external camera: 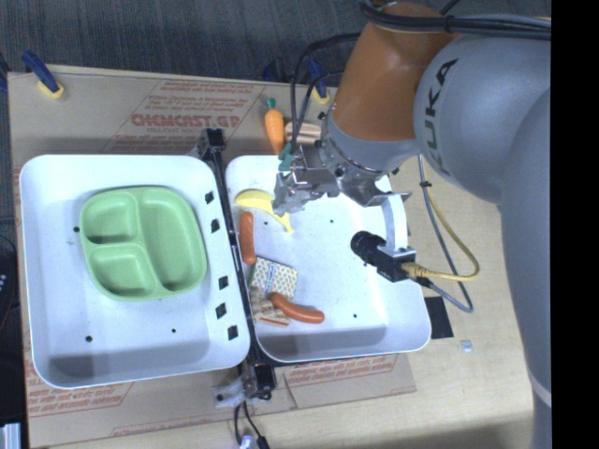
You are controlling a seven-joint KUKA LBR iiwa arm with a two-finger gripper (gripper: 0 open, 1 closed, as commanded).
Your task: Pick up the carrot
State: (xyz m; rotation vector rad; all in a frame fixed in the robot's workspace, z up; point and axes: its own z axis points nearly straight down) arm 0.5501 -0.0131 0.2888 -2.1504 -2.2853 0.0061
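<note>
The carrot (272,128), orange with a green top, lies on the cardboard just behind the far rim of the right bin (393,330), outside it. My gripper (284,197) hangs low over the far left part of the right bin, just in front of the carrot and right beside a yellow banana (255,201). From this angle I see nothing held in the gripper. The arm's grey and orange body covers the bin's far right corner.
In the right bin lie an orange sausage (247,237) along the left wall, a second sausage (299,311) near the front, and a patterned packet (272,277). The left bin (47,307) holds a green divided plate (142,241). A black clip (213,140) sits between the bins.
</note>
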